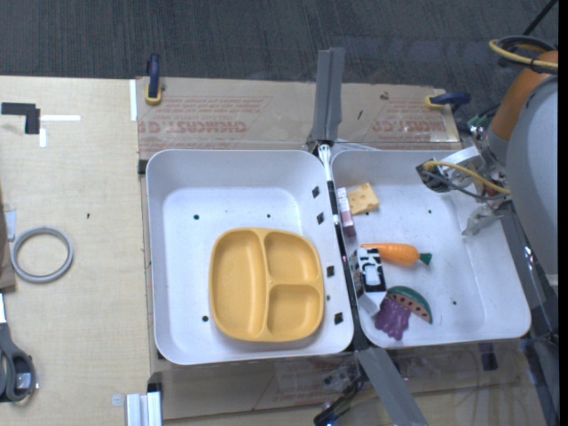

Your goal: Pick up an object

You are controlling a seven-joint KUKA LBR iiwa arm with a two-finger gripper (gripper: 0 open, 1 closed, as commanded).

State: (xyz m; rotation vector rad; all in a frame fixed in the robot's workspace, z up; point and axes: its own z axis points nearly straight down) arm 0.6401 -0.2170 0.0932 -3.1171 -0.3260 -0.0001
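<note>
The gripper (484,209) hangs over the right bin's (470,313) far right side, nothing between its fingers; whether they are apart I cannot tell. The toy carrot (390,254), cheese wedge (361,199), watermelon slice (410,303) and purple grapes (391,319) lie well left of it (the yellow divided plate (265,284) fills the left bin (177,238)).

Roll of grey tape (40,254) lying on the wooden bench (80,327) left of the bins, scissors (13,373) resting near the lower left edge, blue clamps (154,76) pinning brown cardboard (226,115) behind the bins.
</note>
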